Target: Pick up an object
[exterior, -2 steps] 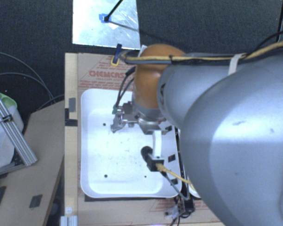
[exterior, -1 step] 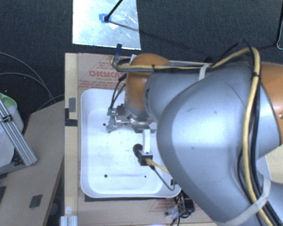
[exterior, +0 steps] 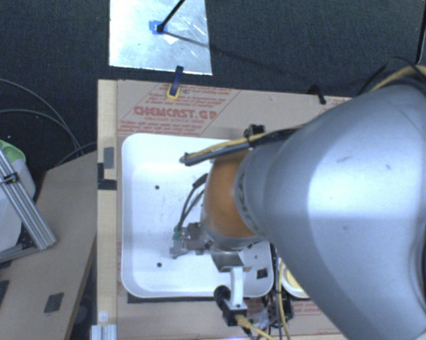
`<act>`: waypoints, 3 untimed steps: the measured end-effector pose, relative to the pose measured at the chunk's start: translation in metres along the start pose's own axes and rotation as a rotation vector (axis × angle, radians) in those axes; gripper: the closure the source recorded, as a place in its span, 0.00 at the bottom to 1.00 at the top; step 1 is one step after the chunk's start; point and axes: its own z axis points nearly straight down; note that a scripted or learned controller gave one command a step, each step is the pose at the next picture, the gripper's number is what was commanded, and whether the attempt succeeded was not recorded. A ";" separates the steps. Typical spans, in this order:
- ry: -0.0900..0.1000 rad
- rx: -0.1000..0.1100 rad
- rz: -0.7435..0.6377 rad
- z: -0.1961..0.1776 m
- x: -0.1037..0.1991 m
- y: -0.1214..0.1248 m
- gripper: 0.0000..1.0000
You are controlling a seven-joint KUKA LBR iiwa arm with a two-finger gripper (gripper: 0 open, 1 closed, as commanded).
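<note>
The shallow white plastic bin (exterior: 146,198) lies on the brown tabletop (exterior: 72,217). The small grey gripper (exterior: 182,240) hangs low inside it, under the big grey arm (exterior: 337,219) with its orange band (exterior: 222,197). Nothing sits between its fingers that I can make out.

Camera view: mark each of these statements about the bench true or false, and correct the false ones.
1. The arm reaches over a white bin. True.
2. The arm carries a blue band. False: the band is orange.
3. A shiny metal sheet lies beyond the bin on dark carpet. True.
4. The bin sits on a glass plate. False: it sits on a tan board with red lettering.
</note>
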 end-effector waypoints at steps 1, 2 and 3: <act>0.003 -0.011 0.000 -0.012 0.001 0.006 1.00; 0.001 -0.013 -0.003 -0.001 -0.001 0.051 1.00; -0.001 -0.030 0.007 -0.162 -0.097 0.054 1.00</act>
